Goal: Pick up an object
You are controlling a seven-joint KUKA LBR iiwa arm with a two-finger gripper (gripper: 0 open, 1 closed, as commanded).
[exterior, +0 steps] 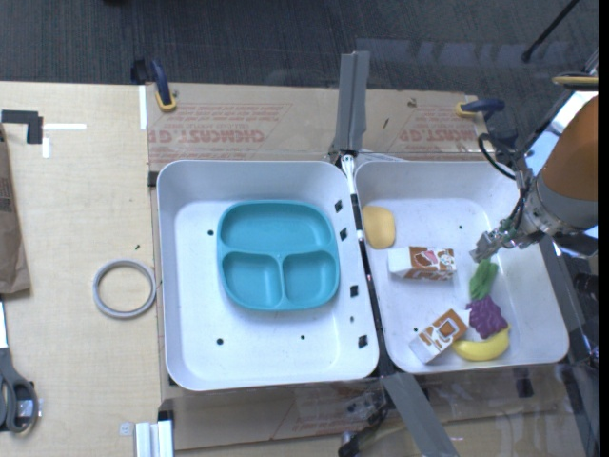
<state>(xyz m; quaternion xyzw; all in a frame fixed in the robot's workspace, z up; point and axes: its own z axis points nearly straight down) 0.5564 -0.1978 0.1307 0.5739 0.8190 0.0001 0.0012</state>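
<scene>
We see the gripper [487, 247] hovering just above the green leafy toy [483, 279] in the right bin [542, 284], its grip state unclear to us.

There are two white bins [181, 255], one blue plate [279, 255], two cartons [423, 262], one banana [481, 347], one tape ring [125, 288].

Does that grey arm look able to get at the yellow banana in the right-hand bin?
Probably yes. The gripper hangs over the same white bin, and the yellow banana lies uncovered near the front wall. The purple grape bunch touching it could crowd a grasp.
</scene>
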